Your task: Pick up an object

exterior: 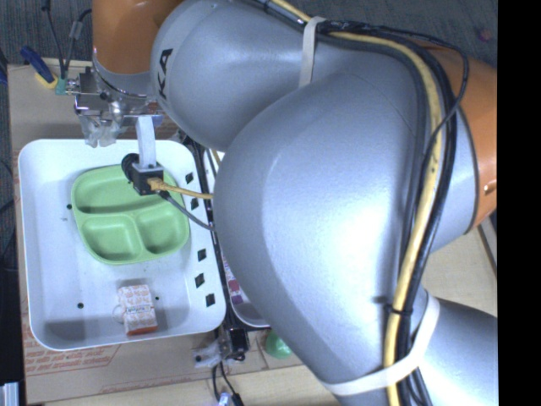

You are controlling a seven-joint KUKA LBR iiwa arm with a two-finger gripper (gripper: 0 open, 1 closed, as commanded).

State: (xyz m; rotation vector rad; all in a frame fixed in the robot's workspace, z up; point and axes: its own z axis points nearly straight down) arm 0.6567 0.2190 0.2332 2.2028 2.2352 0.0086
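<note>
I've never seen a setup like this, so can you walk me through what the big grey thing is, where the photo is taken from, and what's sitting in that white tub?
The big grey shape is a robot arm with an orange band, very close to the camera, so it covers much of the picture. The single camera is fixed above the bench and looks down at a slant.

On the left is a shallow white bin. In it lie a green divided tray and, nearer the front edge, a small printed packet. The arm hides most of the second bin.

The gripper is the metal part at the bin's far edge. I cannot tell whether it is open, and nothing is visibly in it.
</note>
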